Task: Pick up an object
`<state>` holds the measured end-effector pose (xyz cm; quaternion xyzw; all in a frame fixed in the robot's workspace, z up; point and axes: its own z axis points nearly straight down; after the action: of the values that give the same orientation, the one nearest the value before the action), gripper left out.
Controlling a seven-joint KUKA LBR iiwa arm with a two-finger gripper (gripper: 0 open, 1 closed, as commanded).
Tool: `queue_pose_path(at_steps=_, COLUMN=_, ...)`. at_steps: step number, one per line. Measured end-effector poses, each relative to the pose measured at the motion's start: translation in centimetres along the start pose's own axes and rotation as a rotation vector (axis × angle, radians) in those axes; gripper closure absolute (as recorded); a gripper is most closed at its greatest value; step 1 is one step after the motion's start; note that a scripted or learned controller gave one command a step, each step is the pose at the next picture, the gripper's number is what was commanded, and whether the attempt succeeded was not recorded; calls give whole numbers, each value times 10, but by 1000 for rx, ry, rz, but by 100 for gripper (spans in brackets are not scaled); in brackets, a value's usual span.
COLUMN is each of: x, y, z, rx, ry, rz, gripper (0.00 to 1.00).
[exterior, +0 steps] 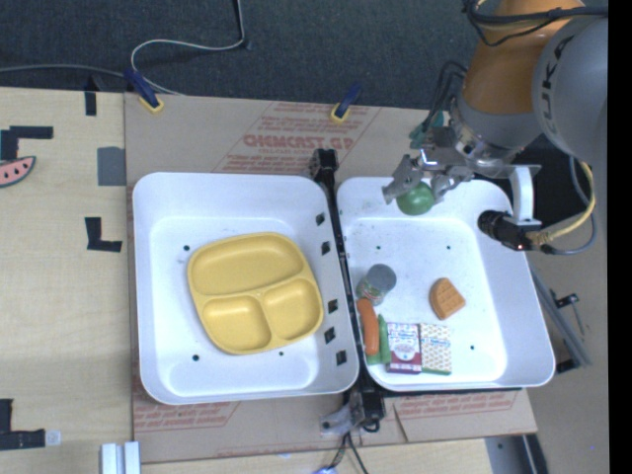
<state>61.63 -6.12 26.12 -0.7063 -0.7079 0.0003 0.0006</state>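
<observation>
On the left of the tabletop (69,284) sits the left bin (158,265), and in it a yellow divided plate (255,290) lies flat, its two small compartments toward the near edge. Nothing else rests in that bin.

The right bin (494,363) carries the loose things. Along its left wall stands a small grey can (376,282), and just below it a carrot (368,328) lies with its long axis running away from the camera, close beside the wall. Right of the carrot a flat carton (419,348) lies near the front edge, touching or nearly touching the carrot. Above and right of the carton an orange lump (446,297) sits alone on the bin floor.

At the far rim of the right bin, the claw (419,194) hangs from the arm (523,57), which comes in from the upper right. A green ball (416,199) sits right at the fingertips, and the claw looks closed on it, with a dark finger either side; whether the ball is lifted clear of the rim or resting on it I cannot tell.

So the thing to pick lies directly under the claw, not off to a side. The move probably turns on a straight lift; a round ball could slip from a shallow pinch.
</observation>
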Motion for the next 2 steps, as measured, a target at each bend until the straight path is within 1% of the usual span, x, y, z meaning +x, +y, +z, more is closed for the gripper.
queue_pose_path(at_steps=1, x=59, y=-11, z=8, rx=1, ry=0, rz=0, gripper=100)
queue_pose_path(at_steps=2, x=82, y=1, z=3, rx=1, ry=0, rz=0, gripper=100)
